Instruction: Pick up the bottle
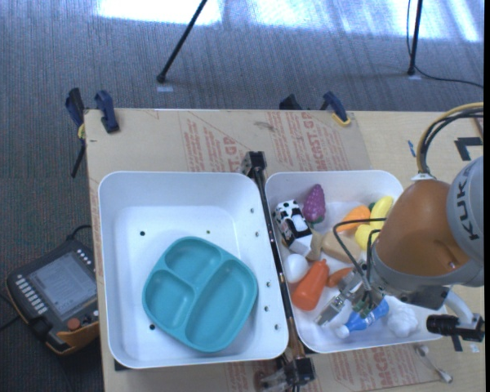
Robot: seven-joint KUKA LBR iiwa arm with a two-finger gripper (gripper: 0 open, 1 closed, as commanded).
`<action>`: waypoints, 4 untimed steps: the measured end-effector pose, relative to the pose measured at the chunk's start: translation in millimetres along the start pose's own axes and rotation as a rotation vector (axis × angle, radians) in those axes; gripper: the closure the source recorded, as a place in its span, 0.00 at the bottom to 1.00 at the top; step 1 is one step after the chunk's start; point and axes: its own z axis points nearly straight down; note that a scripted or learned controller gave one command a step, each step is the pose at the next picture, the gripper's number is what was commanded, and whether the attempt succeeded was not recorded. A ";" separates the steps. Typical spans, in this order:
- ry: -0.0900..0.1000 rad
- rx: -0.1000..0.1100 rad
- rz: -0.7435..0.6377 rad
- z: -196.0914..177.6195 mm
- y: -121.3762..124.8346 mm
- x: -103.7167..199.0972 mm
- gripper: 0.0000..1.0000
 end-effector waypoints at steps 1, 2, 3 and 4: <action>-0.002 -0.001 0.256 0.0 -10.5 -10.8 0.00; -0.002 -0.002 0.635 0.1 0.8 0.5 0.00; -0.001 -0.001 0.252 0.0 -16.0 -17.2 0.00; 0.000 0.000 0.198 0.1 7.6 7.9 0.00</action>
